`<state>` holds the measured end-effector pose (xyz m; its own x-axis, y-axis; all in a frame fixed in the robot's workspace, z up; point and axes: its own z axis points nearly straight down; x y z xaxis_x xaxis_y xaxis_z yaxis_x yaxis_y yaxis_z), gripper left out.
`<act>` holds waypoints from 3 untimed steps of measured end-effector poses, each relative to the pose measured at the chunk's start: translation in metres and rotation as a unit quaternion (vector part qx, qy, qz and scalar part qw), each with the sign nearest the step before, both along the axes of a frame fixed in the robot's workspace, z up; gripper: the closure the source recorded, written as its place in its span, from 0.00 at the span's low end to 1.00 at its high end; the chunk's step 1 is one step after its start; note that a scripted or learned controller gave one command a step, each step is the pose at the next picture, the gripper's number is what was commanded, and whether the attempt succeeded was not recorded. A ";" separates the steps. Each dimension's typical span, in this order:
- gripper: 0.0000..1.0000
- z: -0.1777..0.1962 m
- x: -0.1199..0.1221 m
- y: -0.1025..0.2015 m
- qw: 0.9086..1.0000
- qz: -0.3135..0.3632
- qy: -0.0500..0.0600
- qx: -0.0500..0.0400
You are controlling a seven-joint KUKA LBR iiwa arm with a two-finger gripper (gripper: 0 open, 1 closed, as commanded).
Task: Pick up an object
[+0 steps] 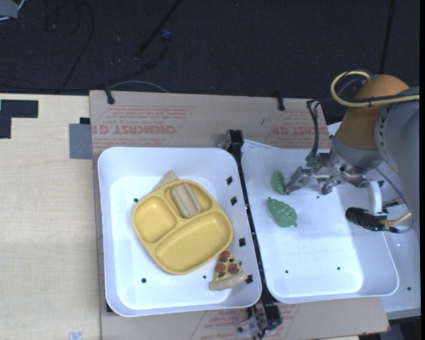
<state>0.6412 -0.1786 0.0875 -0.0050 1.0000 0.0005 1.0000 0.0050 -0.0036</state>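
Observation:
In the right bin (340,275) lie two green toy pieces: a small one (278,182) near the bin's far left and a larger leafy one (281,212) just in front of it. My gripper (309,184) hangs low over the far part of this bin, just right of the small green piece. Its fingers are spread open and nothing sits between them; the left fingertip (292,185) is close to the small green piece.
The left bin (120,275) holds a yellow divided plate (171,250) with a tan hot-dog toy (186,200) in one compartment. A pizza slice toy (227,271) lies by the plate's near right edge. A black divider (244,211) separates the bins.

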 end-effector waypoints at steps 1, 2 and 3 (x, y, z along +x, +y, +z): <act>1.00 0.011 0.000 0.000 1.000 0.001 0.000 0.000; 1.00 0.054 0.001 -0.004 1.000 -0.002 -0.003 -0.001; 1.00 0.108 0.002 -0.005 1.000 -0.001 -0.003 -0.001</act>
